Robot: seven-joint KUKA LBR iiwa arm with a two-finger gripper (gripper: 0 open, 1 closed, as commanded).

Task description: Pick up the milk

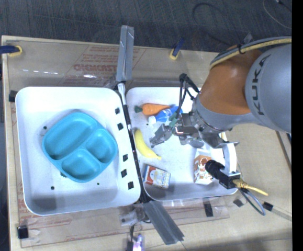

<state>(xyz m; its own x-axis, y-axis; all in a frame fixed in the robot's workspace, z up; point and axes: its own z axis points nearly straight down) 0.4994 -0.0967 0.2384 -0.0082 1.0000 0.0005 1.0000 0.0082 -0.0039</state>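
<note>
While my gripper [161, 133] hangs spread and empty over the banana [145, 145], I see the milk [156, 176] below it, lying slantwise at the right bin's [185, 193] near wall.

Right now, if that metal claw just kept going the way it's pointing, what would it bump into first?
The gripper points left and down over the right bin. Most likely it would meet the banana lying just beyond its tips, though from this slanted view its height above the banana is hard to judge.
</note>
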